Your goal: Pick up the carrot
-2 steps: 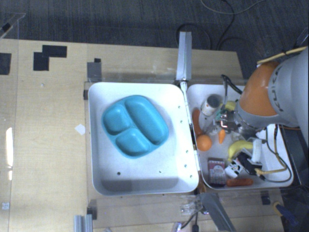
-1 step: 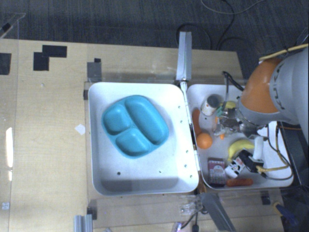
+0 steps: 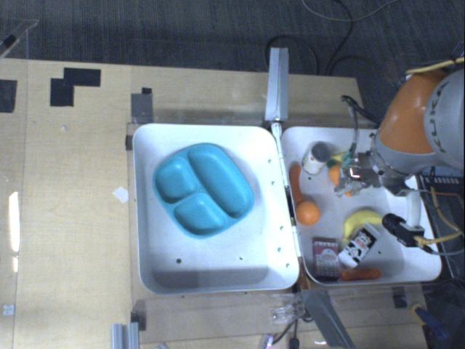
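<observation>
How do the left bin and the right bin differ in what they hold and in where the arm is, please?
The left bin holds one thing, a blue divided plate; the right bin holds many small things, among them an orange and a banana. The arm's hand is over the right bin, not the left bin. Both are shallow, white and set side by side.

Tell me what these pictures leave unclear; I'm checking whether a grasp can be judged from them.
- Pincer, camera view: small and blurred over the right bin; its state is unreadable.
- Orange thing beside it: partly hidden by the pincer, so carrot or not is unclear, as is any contact.
- Arm: cut off by the right edge.
- Small carton: label too small to read.
- Red item at the bin's near wall: too small to identify.
</observation>
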